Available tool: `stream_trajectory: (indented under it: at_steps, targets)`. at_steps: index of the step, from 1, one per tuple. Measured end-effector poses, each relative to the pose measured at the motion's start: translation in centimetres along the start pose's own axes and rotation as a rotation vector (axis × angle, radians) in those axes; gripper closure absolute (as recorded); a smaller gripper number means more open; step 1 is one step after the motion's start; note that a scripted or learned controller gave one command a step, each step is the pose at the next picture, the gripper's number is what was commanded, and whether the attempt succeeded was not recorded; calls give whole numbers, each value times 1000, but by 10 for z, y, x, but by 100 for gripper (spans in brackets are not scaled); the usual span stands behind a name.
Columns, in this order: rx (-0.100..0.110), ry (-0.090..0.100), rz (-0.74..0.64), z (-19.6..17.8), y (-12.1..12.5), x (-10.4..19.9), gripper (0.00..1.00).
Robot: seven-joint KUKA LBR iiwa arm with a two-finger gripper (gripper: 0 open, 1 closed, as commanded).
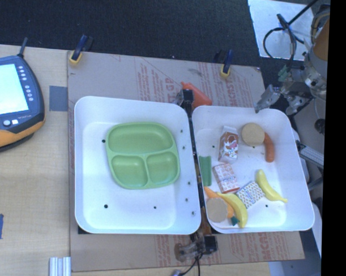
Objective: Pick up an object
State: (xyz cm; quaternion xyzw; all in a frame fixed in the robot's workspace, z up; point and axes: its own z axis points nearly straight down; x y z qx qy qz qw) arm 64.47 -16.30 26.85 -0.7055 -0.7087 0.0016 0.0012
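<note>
- Two bins sit side by side on the bench — left bin (87, 160), right bin (296, 167).
- A tray (143, 155) lies in the left bin.
- In the right bin: a bun (253, 134) at the back, a sausage (269, 148) touching its right, a carton (229, 144) to its left.
- Nearer the front — two bananas (269, 186) (236, 206), with a packet (250, 194) between them.
- A pendant (13, 101) lies left of the bins.
- The gripper (269, 98) is behind the right bin.
</note>
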Motion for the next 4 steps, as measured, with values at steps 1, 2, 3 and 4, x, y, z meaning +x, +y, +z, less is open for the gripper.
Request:
stream_trajectory:
  at_steps: [1, 2, 3, 4]
  targets:
    - [3, 0, -2, 107, 11, 57, 0]
    - [2, -1, -2, 175, -12, 59, 0]
    - [2, -3, -4, 164, -11, 58, 100]
    - [1, -1, -3, 76, -64, 114, 100]
